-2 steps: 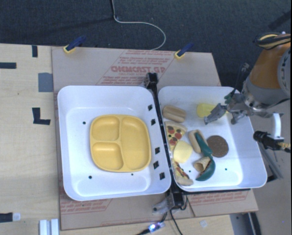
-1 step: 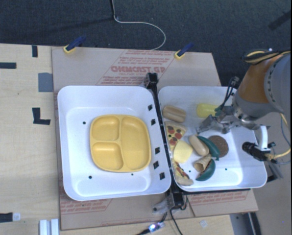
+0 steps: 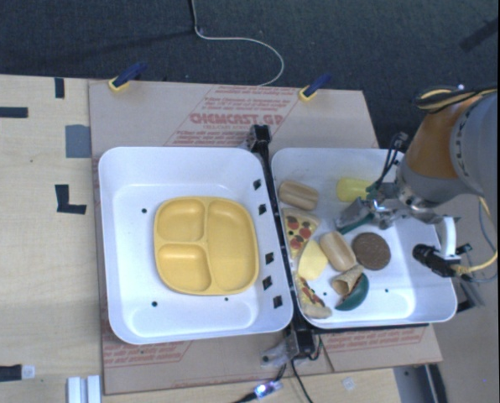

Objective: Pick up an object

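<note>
We see two shallow white bins side by side on a sheet of brown cardboard (image 3: pixel 233 116) with red print, which lies on the bench. The left bin (image 3: pixel 128 183) holds a yellow plate (image 3: pixel 206 246) with three compartments, lying flat near its middle. The right bin (image 3: pixel 401 305) holds a crowd of toy food. Near its far left there is a tan bread roll (image 3: pixel 299 195), and below it a pizza slice (image 3: pixel 298 231) lies along the left wall. Lower down we find a pale yellow piece (image 3: pixel 312 261), a second tan roll (image 3: pixel 337 250) just beside it, a round brown cookie (image 3: pixel 371 251) to the right of that roll, a small cone shape (image 3: pixel 346 283) lying on a dark green curved piece (image 3: pixel 356 295), and one more flat printed piece (image 3: pixel 310 299) at the near left corner. A yellow object (image 3: pixel 351 189) lies in the far part of the bin, right of the first roll. The gripper (image 3: pixel 355 217) reaches in from the right, low over the bin, with the grey arm (image 3: pixel 476 154) and its orange band (image 3: pixel 434 145) behind it. Its tip points to the left and sits between the yellow object above it and the brown cookie below it, very near to both. The second roll is just to its lower left. The tip looks narrow, but we cannot tell if it is spread or closed, and we see nothing between it. A white cable (image 3: pixel 242 44) runs over the dark floor behind the bench.
</note>
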